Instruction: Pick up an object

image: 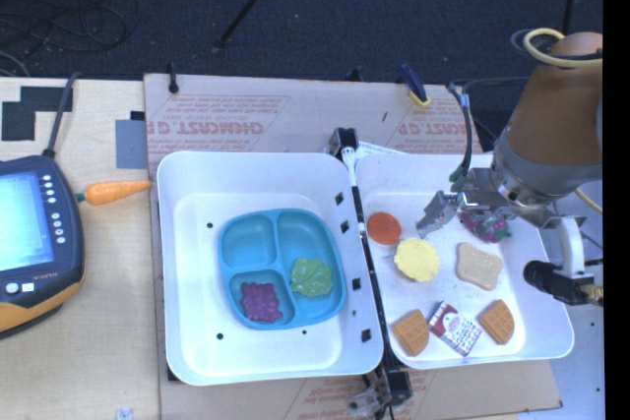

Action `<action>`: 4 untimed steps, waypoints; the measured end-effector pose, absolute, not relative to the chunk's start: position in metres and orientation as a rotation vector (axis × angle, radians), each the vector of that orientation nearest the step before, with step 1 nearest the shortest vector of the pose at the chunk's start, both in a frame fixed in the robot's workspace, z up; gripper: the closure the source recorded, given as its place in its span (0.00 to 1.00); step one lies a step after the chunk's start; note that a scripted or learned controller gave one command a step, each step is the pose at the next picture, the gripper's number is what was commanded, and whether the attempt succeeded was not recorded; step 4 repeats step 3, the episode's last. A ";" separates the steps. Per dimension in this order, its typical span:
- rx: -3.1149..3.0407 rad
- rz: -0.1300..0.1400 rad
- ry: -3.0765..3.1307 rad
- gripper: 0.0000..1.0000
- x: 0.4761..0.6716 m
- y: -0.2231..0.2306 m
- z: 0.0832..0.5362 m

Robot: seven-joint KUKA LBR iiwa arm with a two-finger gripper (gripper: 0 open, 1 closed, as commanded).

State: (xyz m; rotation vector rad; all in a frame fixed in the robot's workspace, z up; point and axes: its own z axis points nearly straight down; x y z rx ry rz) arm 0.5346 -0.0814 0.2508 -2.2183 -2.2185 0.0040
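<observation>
Two white bins sit side by side on the bench, and the action is all in the right bin [561, 334], where the arm [551, 118] leans in from the right with its orange band above the wrist. The gripper [463, 211] hangs low over the far part of that bin, fingers spread apart with one grey finger [433, 211] angled out to the left, and nothing between them that I can make out. A purple and green object [489, 227] lies just beside the gripper on its right, tucked partly under the wrist, so it's hard to say what it is.

Plenty to choose from below: an orange disc [384, 229] near the divider, a yellow round piece [417, 261] just near of the gripper, a pale toast slice [478, 267] to its right, then two brown waffle-like pieces [411, 332] [497, 321] and a red and white packet [455, 329] along the near edge. They're scattered loose and well apart, which gives the fingers room to drop around any one.

The left bin [187, 349] holds a blue divided tray [236, 241] with purple grapes [262, 302] and a green lump [312, 277] in its near compartments. My guess: the yellow piece or the purple thing is the target.
</observation>
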 end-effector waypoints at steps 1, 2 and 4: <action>-2.213 0.014 -2.214 0.00 0.563 -0.094 0.107; -2.219 0.004 -2.218 0.00 0.564 -0.107 0.086; -2.227 0.005 -2.208 1.00 0.563 -0.109 0.097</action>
